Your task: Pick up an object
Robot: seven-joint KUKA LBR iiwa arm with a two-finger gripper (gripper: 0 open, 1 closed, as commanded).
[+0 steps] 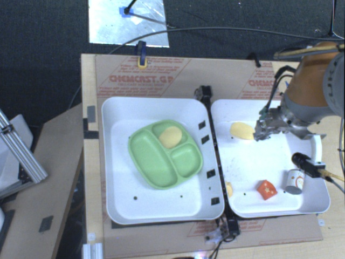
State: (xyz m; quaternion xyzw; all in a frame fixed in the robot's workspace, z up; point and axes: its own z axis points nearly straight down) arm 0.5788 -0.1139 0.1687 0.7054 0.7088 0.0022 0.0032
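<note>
Glossy white plastic bins (161, 212) rest on matt brown cardboard (178, 72); green tray (156, 163) smooth plastic.

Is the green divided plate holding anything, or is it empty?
Holding one item: a yellow food piece sits in a compartment of the green divided plate.

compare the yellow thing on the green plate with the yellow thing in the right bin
The plate piece is rounder and paler; the bin piece is longer and brighter yellow. The plate piece lies in a compartment of the green plate in the left bin; the bin piece lies on the right bin floor, beside the end effector. Both are small and yellow.
</note>
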